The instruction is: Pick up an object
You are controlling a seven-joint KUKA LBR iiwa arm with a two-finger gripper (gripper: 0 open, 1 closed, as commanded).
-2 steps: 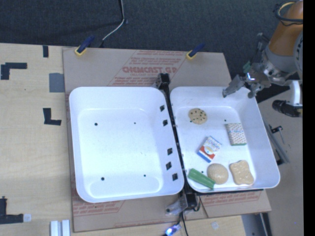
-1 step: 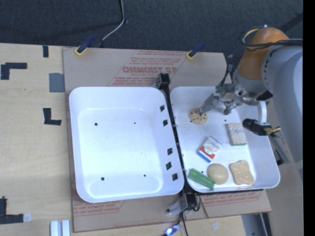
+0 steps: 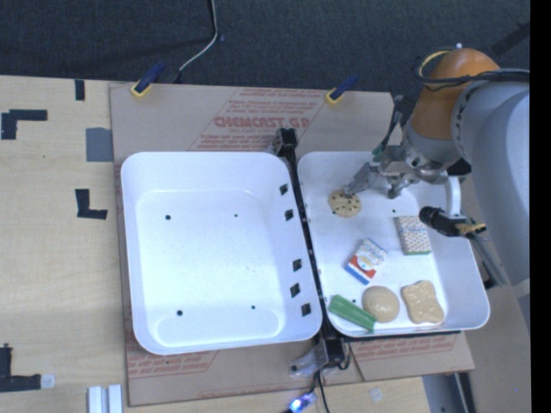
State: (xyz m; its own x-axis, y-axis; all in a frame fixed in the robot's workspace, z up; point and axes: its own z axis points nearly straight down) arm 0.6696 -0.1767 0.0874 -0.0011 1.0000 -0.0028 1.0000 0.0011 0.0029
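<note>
- Camera view: two shallow white bins sit side by side on a sheet of brown cardboard (image 3: 258, 119) that lies on the bench (image 3: 52, 231).
- The left bin (image 3: 142, 179) has only small dark dots on its floor.
- The right bin (image 3: 469, 317) holds all the objects.
- A round cookie (image 3: 344, 203) with dark chips lies near the upper left of the right bin, close to the wall between the two bins.
- A small speckled block (image 3: 414, 235) lies toward the right side of that bin.
- A small box (image 3: 368, 259) in white, red and blue sits tilted near the middle.
- A green bar (image 3: 352, 312) lies at a slant along the bin's near left corner.
- A tan round bun (image 3: 380, 304) sits just beside the green bar, and a tan lumpy piece (image 3: 423, 302) lies just to the right of the bun.
- The arm (image 3: 491, 144), grey with an orange band, reaches in from the right over the bin's far edge.
- The end effector (image 3: 379, 179) hangs over the upper part of the right bin, just to the right of the cookie and a little above it in the picture.
- Its two fingers stand spread apart with nothing between them; one fingertip (image 3: 355, 188) points toward the cookie, though I cannot tell whether it touches.
- Two blue and yellow clamps (image 3: 148, 77) grip the far edge of the cardboard.
</note>
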